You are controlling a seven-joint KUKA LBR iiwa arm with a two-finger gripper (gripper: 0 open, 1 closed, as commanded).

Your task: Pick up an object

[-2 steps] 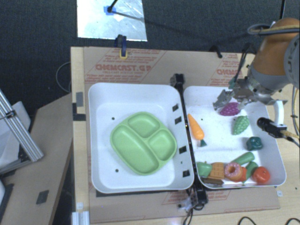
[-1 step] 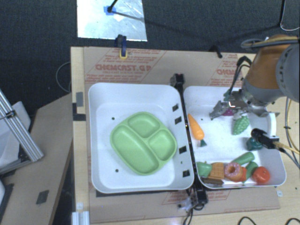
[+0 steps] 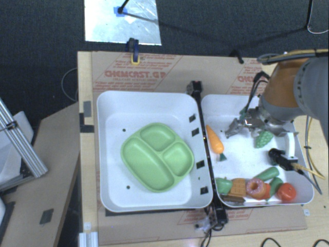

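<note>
Camera view: the gripper (image 3: 240, 126) hovers open and holding nothing above the right bin (image 3: 231, 108), right of the carrot (image 3: 214, 140).

green divided plate (image 3: 157, 157) in left bin (image 3: 110, 109); carrot (image 3: 215, 140), donut (image 3: 256, 188), tomato (image 3: 287, 191) in right bin (image 3: 216, 106); gripper (image 3: 241, 127) low beside green toy (image 3: 264, 138).

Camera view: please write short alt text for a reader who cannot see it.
The end effector of a grey arm hangs over the right bin, which holds a toy carrot, a donut and a tomato. The left bin holds a green divided plate.
</note>
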